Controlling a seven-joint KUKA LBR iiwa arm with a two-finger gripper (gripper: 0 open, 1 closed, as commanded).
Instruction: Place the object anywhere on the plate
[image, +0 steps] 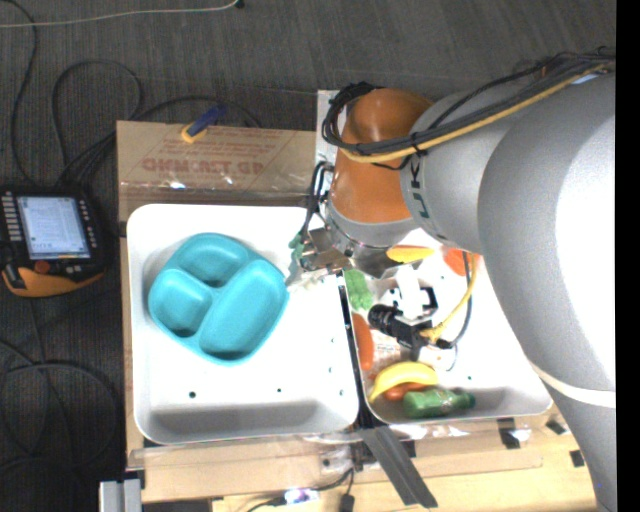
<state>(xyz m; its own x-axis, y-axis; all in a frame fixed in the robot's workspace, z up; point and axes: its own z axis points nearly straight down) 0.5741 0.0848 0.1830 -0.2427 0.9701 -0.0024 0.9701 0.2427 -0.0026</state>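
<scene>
Arm (520, 210) bent low over the right bin (500, 395), wrist beside the blue plate (217, 295) (gripper's grasp impossible to tell).

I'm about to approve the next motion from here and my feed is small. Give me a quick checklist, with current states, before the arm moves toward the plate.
1. Plate sits flat in the left bin, all three sections bare: ok.
2. Tool position: near the divider between the bins, beside the plate's right edge, not over it: not ok for release yet.
3. Object held in the tool: cannot tell; the wrist hides it.
4. Path to the plate: nothing lies between them in the left bin: ok.
5. Right bin contents: banana and green item lie at the front, apart from the tool: ok.
</scene>
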